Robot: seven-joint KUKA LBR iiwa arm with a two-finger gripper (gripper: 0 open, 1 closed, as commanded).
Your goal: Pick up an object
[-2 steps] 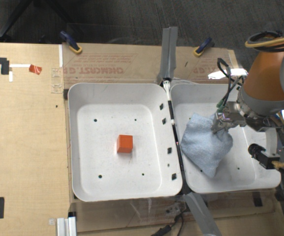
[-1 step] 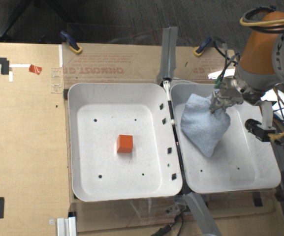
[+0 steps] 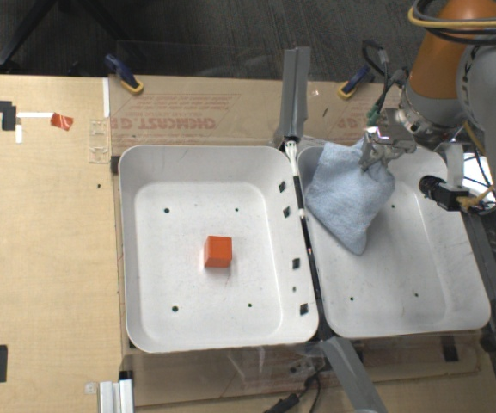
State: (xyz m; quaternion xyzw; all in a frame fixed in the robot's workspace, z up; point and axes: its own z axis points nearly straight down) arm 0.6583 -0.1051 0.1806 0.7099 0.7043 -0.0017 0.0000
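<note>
Camera view shows the fingers [image 3: 375,155] closed on the top edge of a grey-blue cloth [image 3: 346,198], pinching it so it hangs draped down over the far left part of the right bin [image 3: 419,308]. An orange block [image 3: 218,252] sits near the middle of the left bin [image 3: 144,231].
</note>
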